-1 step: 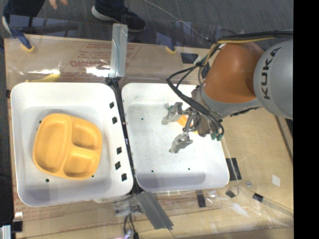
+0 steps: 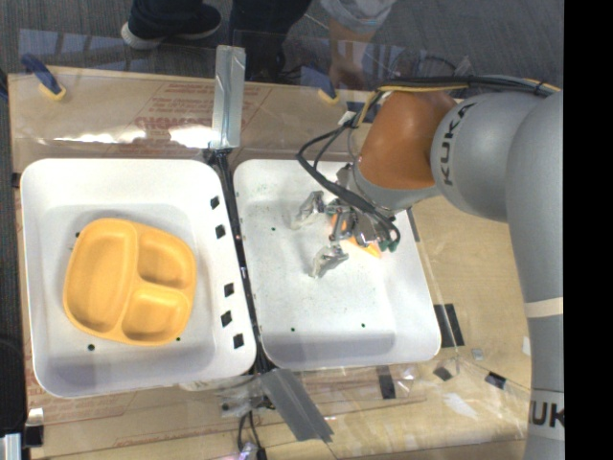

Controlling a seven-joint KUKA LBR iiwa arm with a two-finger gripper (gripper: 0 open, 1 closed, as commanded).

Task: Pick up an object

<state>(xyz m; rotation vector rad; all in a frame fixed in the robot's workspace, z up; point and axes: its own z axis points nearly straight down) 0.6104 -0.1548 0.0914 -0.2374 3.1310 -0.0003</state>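
Note:
My gripper (image 2: 320, 232) hangs over the right bin (image 2: 287, 305), its two metal fingers (image 2: 329, 260) spread apart with nothing between them. A small orange and green object (image 2: 369, 243) lies on the bin floor just right of the fingers, partly hidden by the wrist and its cables. The arm's orange band (image 2: 402, 142) sits above the bin's far right corner.
The left bin (image 2: 48, 353) holds a yellow divided tray (image 2: 129, 281). A metal divider (image 2: 228, 94) stands between the bins at the back. A person's feet (image 2: 163, 22) are beyond the bench's far edge.

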